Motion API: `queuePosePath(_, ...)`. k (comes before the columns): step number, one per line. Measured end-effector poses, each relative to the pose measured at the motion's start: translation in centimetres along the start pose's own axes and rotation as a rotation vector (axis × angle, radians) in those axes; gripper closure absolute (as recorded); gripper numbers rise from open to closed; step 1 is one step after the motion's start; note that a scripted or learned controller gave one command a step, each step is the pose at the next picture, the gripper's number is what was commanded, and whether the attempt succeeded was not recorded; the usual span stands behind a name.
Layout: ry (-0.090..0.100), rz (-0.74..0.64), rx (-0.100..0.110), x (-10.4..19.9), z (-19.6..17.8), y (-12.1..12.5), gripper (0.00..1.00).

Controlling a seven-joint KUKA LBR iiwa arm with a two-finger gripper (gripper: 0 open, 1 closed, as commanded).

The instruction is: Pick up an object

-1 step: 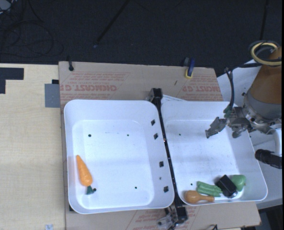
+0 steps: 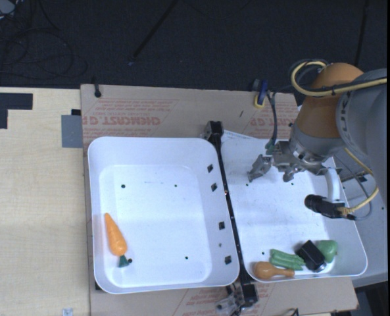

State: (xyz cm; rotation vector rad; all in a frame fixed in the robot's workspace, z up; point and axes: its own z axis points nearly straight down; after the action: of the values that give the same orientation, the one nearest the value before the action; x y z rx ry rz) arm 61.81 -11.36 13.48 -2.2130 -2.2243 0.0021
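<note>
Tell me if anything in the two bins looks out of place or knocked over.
Nothing stands out. A carrot lies flat in the left bin, and a small pile of objects sits in the right bin's near corner. The gripper hangs over bare floor, fingers spread.

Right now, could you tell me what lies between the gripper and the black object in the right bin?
In the camera view, bare white bin floor separates the gripper from the black object.
</note>
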Motion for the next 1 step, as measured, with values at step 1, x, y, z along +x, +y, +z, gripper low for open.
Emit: queuePosePath(1,-0.002,0.002,-0.005,3.34,-2.19,2.72,0.0)
